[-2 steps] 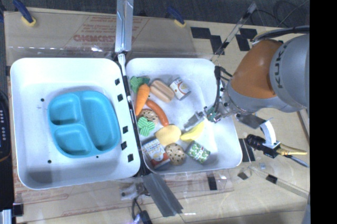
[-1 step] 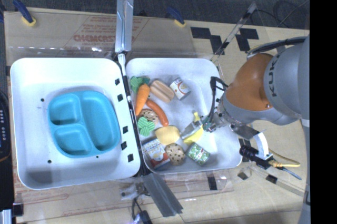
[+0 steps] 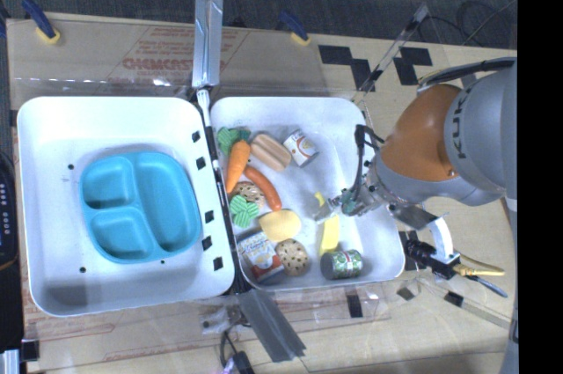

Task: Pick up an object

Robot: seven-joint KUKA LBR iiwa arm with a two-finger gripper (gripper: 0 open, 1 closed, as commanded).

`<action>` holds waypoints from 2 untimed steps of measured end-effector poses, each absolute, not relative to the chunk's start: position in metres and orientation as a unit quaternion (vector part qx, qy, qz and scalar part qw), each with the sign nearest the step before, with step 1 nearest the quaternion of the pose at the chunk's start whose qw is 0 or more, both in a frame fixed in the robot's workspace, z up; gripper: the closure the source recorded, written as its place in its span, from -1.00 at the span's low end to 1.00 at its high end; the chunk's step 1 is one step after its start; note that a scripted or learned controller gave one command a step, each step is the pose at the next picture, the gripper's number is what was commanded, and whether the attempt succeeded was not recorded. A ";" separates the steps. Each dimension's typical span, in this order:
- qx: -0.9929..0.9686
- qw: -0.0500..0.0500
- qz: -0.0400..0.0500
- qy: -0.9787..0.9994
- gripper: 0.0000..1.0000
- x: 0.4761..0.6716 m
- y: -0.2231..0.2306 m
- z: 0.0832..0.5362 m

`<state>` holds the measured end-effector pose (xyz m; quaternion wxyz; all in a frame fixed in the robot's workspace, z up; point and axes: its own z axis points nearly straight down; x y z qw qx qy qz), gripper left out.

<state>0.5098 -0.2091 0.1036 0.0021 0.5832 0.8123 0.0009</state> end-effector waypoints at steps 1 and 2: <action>0.634 0.003 0.001 0.773 1.00 0.522 -0.164 0.212; 0.709 0.000 -0.001 0.705 1.00 0.535 -0.189 0.225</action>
